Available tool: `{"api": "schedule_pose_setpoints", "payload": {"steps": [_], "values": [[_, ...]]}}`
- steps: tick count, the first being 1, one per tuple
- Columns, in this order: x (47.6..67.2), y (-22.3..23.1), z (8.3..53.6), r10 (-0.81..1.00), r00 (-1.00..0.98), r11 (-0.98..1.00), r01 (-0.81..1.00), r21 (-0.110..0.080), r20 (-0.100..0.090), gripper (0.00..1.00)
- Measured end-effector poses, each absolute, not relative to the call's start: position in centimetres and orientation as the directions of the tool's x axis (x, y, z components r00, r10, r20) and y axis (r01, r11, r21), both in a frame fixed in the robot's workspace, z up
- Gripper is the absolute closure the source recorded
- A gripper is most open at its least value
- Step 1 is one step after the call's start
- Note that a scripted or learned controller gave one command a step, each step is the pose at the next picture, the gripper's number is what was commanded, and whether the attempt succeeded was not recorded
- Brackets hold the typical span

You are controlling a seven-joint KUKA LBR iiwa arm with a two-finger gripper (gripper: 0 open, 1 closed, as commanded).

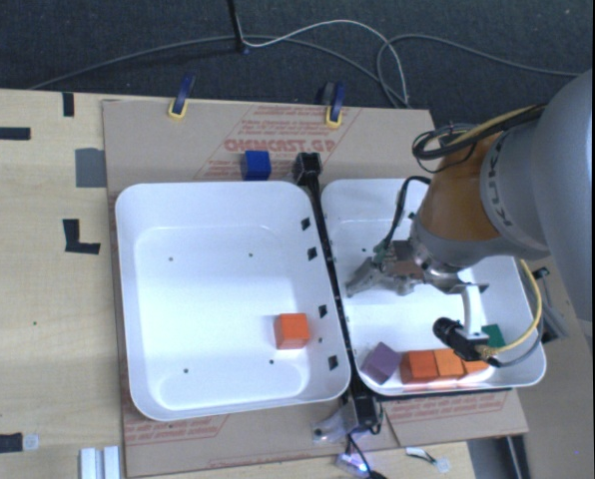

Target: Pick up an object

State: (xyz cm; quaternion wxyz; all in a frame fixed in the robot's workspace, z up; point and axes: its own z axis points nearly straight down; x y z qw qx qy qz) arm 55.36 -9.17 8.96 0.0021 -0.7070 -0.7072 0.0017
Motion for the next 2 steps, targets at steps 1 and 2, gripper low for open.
{"api": "schedule_pose_setpoints", "payload": {"steps": [1,2], "values": [[55.5,-9.2,10.2,1.0,-0.001,0.001,1.0,-0.001,0.0,1.0],[56.1,-9.8,14.9,1.0,0.0,0.0,1.0,0.003,0.0,1.0]]}}
